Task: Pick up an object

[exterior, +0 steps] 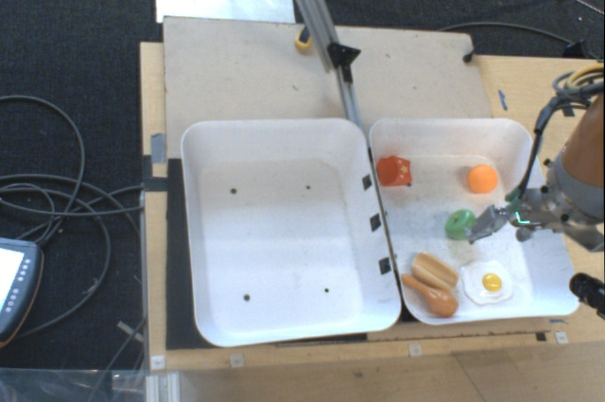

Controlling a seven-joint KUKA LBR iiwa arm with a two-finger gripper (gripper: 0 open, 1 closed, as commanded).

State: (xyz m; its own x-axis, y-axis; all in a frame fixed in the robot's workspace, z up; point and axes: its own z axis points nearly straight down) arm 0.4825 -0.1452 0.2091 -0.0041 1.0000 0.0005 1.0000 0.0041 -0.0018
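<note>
Green round object (pixel 460 223): small, glossy, bright green, lying in right bin (pixel 444 137) near its middle, just left of gripper (pixel 485 229). Dark fingers close beside it, tips low over bin floor; spread or pressed together, cannot tell. Elsewhere in same bin: red block (pixel 394 170) by dividing wall, orange ball (pixel 483 179) toward far side, hot dog (pixel 434 271), sausage (pixel 430 293) and fried egg (pixel 490 284) along near edge.
</note>
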